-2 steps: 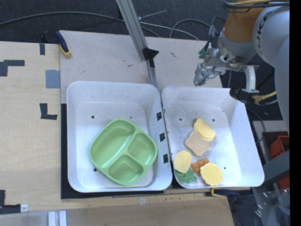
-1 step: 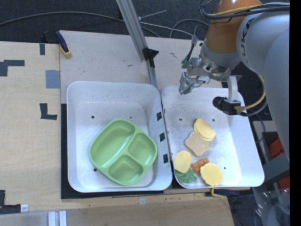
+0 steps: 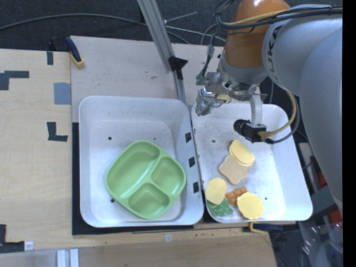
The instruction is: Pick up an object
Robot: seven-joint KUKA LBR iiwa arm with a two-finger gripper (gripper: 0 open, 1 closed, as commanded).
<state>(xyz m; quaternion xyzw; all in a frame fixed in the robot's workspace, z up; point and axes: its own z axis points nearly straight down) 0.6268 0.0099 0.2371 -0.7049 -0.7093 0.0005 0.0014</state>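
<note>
You have two shallow white plastic bins side by side on a pale wooden surface (image 3: 119,65). The left bin (image 3: 92,149) holds a smooth, light-green divided plate (image 3: 146,178) with three rounded compartments, lying slightly askew near the bin's front right.

The right bin (image 3: 281,166) carries the small pieces you could pick. A flat, pale yellow oval slice (image 3: 242,153) overlaps the top edge of a tan, bread-like slab (image 3: 233,170) with a grainy look. Nearer the front wall, a rounded yellow piece (image 3: 216,191) sits just above a green leafy scrap (image 3: 222,208); a small orange chunk (image 3: 236,194) lies beside them, touching a flat yellow disc (image 3: 250,205).

The hand (image 3: 204,105) hangs at the back left corner of the right bin, over the seam between the bins, well apart from the food pieces. Its metal parts are small and crowded, so you cannot tell how it is set. Nothing is seen in it. Above it rises the glossy orange band and the broad grey arm (image 3: 306,54). A ribbed grey metal rail (image 3: 158,35) slants across the surface behind the bins.
</note>
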